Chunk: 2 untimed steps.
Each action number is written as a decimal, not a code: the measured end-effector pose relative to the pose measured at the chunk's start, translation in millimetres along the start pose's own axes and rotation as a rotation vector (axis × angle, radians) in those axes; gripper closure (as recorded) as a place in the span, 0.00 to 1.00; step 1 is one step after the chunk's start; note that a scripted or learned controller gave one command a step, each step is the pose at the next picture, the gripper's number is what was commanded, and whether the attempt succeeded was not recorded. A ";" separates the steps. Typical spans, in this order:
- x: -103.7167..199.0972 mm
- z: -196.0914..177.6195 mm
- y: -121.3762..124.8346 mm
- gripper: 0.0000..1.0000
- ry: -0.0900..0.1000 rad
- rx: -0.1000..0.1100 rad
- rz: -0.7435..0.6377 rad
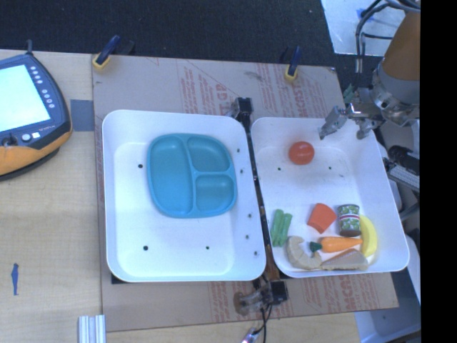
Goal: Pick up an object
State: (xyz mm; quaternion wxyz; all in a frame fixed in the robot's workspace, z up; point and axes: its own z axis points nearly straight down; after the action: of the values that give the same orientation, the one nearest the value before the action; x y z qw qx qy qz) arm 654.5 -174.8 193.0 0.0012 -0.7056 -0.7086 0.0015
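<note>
A cardboard-covered bench [214, 73] carries two white bins. Over the right bin's [382, 184] far edge, the gripper [348, 122] hangs with fingers spread and nothing between them, apparently clear of the red tomato [301, 152] nearby. The left bin [125, 213] holds a blue divided plate [191, 175].

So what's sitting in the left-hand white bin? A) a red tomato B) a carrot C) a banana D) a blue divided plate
D: the blue divided plate lies in the left bin; the tomato, banana and carrot are all in the right bin.
</note>
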 end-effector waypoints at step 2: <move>46.5 90.9 2.2 1.00 0.000 0.002 -0.004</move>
State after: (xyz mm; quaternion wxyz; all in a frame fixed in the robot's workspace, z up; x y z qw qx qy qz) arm 656.1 -128.3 102.1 0.0020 -0.7041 -0.7101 0.0023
